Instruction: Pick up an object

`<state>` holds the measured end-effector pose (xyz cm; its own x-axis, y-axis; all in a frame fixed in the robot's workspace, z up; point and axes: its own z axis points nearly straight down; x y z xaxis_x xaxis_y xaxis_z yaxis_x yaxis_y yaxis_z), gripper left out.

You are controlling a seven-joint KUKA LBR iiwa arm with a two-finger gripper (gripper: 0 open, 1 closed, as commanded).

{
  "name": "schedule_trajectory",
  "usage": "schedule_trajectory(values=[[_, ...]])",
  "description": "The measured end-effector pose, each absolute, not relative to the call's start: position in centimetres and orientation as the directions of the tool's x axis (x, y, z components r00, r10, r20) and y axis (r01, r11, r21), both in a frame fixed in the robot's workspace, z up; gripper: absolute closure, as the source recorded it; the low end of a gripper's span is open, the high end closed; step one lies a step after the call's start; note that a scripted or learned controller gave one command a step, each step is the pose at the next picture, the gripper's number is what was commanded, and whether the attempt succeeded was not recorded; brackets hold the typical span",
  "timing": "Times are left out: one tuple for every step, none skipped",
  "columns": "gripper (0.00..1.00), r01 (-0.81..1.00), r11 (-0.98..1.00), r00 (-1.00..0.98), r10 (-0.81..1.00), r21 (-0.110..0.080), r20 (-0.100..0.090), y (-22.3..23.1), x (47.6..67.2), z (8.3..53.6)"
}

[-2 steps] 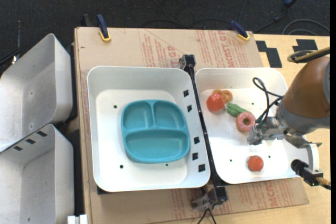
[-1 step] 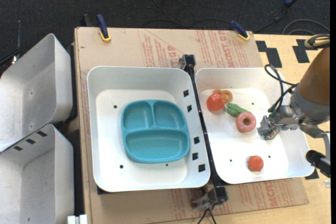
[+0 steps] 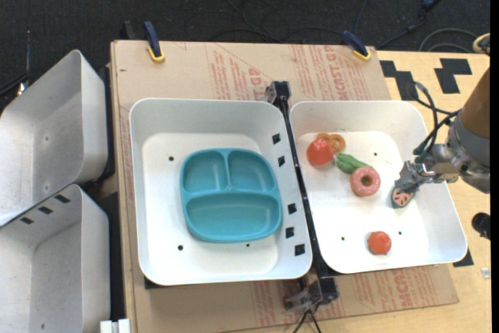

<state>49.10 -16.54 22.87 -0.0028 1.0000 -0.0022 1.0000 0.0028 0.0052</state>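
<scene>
1. Two white bins sit side by side on the desk (image 3: 203, 62).
2. In the right bin (image 3: 437, 242), the tool (image 3: 408, 185) sits at the right of the frame, clamped on a watermelon slice (image 3: 402, 197), apparently mid-pick.
3. A pink donut (image 3: 365, 182), green pepper (image 3: 349, 162) and red ball (image 3: 379, 242) lie nearby; the donut crowds it closest.
4. A teal tray (image 3: 231, 195) fills the left bin (image 3: 156, 191).

Red print on the cardboard sheet (image 3: 234, 66) at 12 and 5 o'clock, upside down or mirrored, too blurred to read.
</scene>
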Motion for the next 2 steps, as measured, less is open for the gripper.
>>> schedule_trajectory(values=[[1.00, 1.000, 0.003, -0.003, 1.000, 0.003, -0.002, -16.6, 49.2, 24.8], [1.00, 1.000, 0.008, -0.008, 1.000, 0.002, 0.001, -11.6, 49.7, 25.5]])
